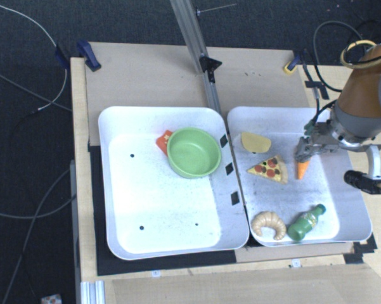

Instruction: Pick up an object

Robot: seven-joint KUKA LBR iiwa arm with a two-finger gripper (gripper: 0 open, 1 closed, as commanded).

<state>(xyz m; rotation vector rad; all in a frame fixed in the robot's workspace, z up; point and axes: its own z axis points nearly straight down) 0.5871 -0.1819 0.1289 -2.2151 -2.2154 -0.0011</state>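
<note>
Two white bins (114,170), no legible writing anywhere

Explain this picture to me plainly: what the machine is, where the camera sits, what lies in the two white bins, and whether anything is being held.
One camera looks down at a slant on a bench with two white bins. The grey and orange robot arm reaches in from the right; its pincer sits right above a small orange carrot in the right bin. Whether it grips the carrot cannot be told. That bin also holds a pizza slice, a yellow piece, a croissant and a green bottle. The left bin holds a green bowl with a red-orange item beside it.
</note>
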